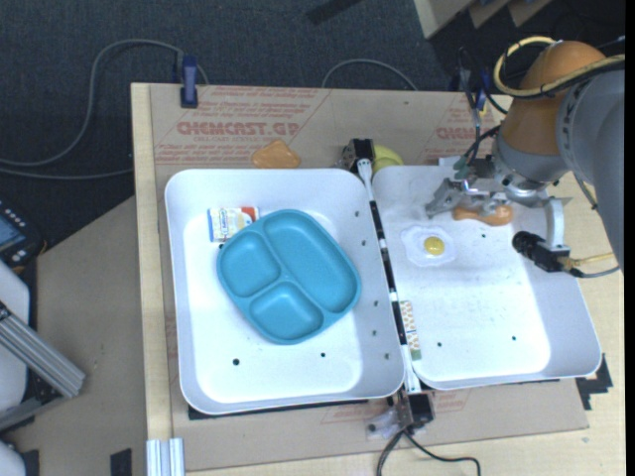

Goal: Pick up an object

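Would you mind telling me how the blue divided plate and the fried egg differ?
The blue divided plate is large and a single colour; the fried egg is small, white with a yellow yolk. The plate lies in the left bin, the egg in the right bin, close to the gripper. Both lie flat.

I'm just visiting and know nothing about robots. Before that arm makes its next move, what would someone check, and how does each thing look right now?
1. Gripper is over a bin holding something to pick: ok, it sits at the far end of the right white bin.
2. An object lies close by: ok, an orange piece is right at the gripper, and a toy fried egg lies just nearer the camera.
3. Fingers open: cannot tell.
4. Orange piece already held: cannot tell, the gripper partly hides it.
5. Blue divided plastic plate is out of the way: ok, it lies in the left white bin, over a small printed packet.
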You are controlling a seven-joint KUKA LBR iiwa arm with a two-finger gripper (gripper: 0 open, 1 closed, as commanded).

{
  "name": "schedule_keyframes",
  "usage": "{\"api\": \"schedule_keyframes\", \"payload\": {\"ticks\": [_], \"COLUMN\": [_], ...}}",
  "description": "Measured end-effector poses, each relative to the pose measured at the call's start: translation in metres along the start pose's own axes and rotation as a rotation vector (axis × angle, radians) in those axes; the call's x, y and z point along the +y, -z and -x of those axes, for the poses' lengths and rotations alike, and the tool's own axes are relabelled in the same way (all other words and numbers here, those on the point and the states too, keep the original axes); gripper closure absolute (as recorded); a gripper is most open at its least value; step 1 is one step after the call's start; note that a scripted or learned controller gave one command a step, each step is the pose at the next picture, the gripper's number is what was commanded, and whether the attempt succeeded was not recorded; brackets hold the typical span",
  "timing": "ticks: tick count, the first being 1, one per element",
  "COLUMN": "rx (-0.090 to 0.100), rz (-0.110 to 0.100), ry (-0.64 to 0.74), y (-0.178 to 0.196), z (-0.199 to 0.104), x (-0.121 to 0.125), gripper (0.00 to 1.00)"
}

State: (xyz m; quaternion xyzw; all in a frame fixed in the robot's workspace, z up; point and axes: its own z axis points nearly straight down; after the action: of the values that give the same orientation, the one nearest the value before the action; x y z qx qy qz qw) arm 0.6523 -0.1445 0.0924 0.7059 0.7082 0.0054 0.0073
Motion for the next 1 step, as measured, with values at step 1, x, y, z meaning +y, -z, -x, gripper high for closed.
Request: {"api": "schedule_keyframes", "payload": {"ticks": [1], "rx": [-0.002], "rz": [0.0], "ry": [0.0], "y": [0.0099], "z": [0.0006], "x": [0.0002], "gripper": [1.0]}}
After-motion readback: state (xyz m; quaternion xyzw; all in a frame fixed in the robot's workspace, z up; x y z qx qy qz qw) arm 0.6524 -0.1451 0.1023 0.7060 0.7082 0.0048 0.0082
